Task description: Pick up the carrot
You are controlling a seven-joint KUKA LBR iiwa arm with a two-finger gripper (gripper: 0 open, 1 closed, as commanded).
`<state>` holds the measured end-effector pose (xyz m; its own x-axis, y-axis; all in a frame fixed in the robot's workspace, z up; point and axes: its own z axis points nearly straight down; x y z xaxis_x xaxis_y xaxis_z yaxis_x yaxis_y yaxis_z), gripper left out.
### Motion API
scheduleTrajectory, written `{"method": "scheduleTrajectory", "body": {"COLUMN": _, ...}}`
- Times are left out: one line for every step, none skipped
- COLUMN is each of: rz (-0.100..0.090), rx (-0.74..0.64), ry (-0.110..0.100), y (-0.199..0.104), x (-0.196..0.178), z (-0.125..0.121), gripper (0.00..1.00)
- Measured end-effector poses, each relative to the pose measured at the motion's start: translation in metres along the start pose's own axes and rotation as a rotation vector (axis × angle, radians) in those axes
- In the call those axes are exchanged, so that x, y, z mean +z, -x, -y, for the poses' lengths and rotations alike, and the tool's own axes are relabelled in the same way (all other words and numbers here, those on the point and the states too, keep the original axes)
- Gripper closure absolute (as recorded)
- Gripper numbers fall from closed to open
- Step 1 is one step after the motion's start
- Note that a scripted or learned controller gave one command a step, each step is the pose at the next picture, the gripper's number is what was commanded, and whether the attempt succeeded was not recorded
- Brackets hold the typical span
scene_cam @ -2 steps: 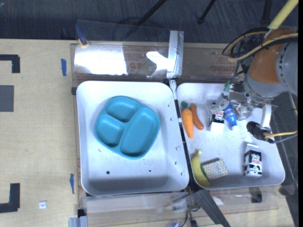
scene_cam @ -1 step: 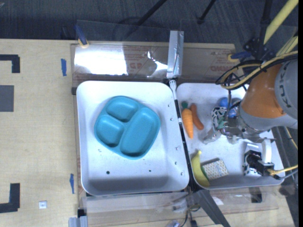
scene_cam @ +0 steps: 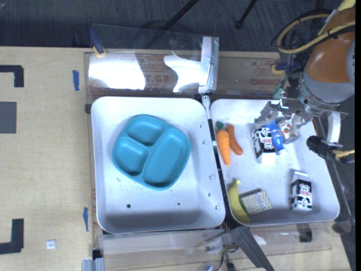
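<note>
We are seeing the carrot lying at the left edge of the right bin, touching an orange-red piece we cannot identify. The gripper is hanging over a cow-patterned carton, perhaps touching it; we cannot tell its grip.

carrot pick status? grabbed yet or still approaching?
Done: nothing visible; the carrot lies in the right bin near its left wall, beside a darker orange piece. In hand: the gripper is over the upper right of that bin by a cow-print carton, apart from the carrot. Left: move to the carrot, grasp it, lift it.
</note>
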<state>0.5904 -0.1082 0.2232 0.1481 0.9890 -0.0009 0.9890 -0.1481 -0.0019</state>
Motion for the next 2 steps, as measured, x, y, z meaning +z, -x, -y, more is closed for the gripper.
{"method": "scheduleTrajectory", "body": {"rz": -0.001, "rx": -0.158, "ry": -0.004, "y": -0.09, "x": 0.041, "z": 0.042, "gripper": 0.0}}
{"method": "scheduleTrajectory", "body": {"rz": 0.001, "rx": -0.127, "ry": 0.006, "y": -0.013, "x": 0.096, "z": -0.001, "gripper": 0.0}}
